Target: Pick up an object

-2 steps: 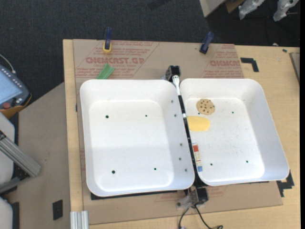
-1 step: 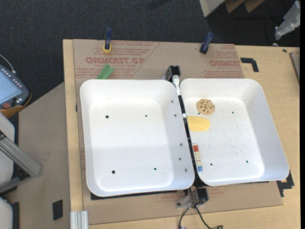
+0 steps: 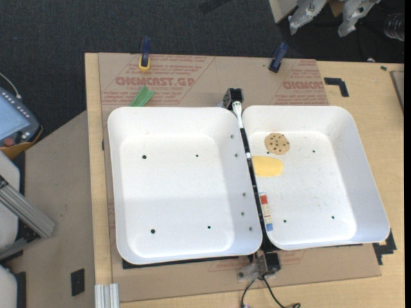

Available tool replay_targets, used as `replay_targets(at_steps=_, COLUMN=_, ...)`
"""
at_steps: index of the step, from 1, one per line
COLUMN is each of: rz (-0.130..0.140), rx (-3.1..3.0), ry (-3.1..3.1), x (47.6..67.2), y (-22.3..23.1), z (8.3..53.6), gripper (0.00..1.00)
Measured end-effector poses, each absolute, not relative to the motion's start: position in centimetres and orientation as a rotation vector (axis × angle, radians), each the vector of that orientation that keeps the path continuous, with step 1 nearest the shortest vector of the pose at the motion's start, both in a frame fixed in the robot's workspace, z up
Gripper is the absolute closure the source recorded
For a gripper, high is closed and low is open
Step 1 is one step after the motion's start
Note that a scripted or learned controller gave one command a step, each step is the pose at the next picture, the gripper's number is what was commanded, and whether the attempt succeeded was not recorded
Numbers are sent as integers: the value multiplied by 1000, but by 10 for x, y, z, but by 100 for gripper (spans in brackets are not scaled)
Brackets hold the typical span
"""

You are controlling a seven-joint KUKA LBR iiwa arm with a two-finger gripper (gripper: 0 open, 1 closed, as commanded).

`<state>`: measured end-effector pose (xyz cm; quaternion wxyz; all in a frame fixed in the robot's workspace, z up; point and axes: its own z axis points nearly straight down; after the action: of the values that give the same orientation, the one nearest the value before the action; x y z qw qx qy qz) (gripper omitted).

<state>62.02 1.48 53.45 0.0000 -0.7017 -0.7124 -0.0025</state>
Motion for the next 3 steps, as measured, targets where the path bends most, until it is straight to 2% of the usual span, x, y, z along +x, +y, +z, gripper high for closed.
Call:
replay_targets(at_steps=1, rz=-6, rx=-2212, ry=-2231, x=657, y=92, z=528, gripper=0)
replay_targets(at_steps=3, rz=4, rx=-2233, ry=-2212, x=632, y=-45, z=536, gripper=0)
